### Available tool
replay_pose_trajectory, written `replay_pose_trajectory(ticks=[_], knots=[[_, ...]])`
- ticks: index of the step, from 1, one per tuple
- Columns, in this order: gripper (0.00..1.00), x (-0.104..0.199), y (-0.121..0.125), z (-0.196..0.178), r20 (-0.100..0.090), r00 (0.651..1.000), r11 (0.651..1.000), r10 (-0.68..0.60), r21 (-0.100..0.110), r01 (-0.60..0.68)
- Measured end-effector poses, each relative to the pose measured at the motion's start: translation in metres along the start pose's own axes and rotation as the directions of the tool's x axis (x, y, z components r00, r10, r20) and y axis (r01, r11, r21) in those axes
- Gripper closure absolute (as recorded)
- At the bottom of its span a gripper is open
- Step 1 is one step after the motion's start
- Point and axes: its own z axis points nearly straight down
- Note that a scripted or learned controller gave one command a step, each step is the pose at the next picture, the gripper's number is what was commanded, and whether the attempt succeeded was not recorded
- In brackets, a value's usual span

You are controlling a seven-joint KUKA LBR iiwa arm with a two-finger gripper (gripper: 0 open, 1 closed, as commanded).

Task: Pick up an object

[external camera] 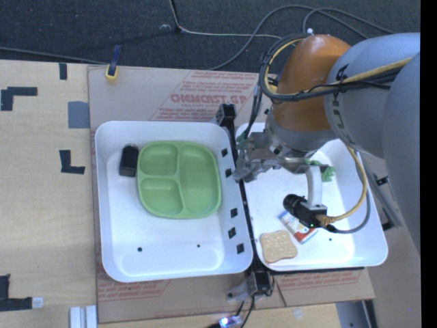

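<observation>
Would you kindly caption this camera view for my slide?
Arm over the right bin beside toast; green plate in the left bin.

We see a green divided plate (179, 179) and a small black object (128, 160) in the left bin (116, 251); the arm (321, 87) hangs over the right bin (362, 251), beside a toast-like piece (278, 246).

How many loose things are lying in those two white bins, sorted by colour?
Green: 2, the divided plate in the left bin and a small green piece in the right bin, partly hidden by the arm
Black: 1, the small block
Tan: 1, the toast-shaped piece
Red, white and blue: 1, the small packet
Total: 5
</observation>
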Motion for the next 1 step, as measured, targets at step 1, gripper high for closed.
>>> replay_pose_trajectory(ticks=[1], knots=[[1.0, 0.0573, 0.0104, 0.0142, 0.002, 1.0, 1.0, 0.001, 0.001, -0.001]])
